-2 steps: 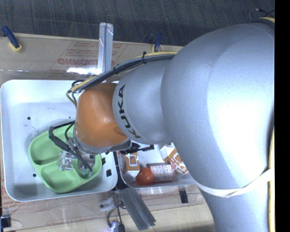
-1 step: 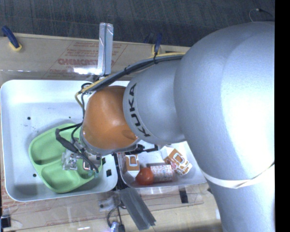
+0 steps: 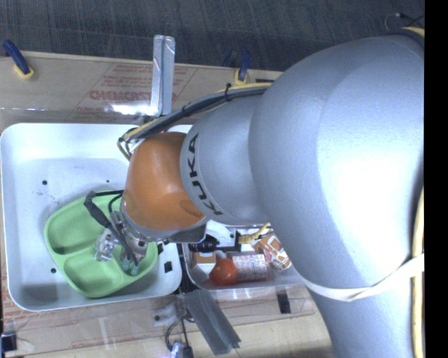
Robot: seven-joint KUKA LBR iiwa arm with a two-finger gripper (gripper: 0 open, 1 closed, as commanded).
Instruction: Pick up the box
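Gripper (image 3: 122,253) low over the green divided tray (image 3: 75,237) in the left bin (image 3: 30,155); can't tell its state, and nothing is visibly held.

Box (image 3: 272,250) sits in the right bin (image 3: 198,278), orange-patterned, just beside a bottle (image 3: 246,265) with a red object (image 3: 222,271) at its end, mostly hidden under the arm (image 3: 321,177). Reads as approach step, wrong bin. Next move likely needs lifting clear, crossing to the right bin, descending on the box. Bins rest on a cardboard-lined bench (image 3: 82,88), dark floor behind.
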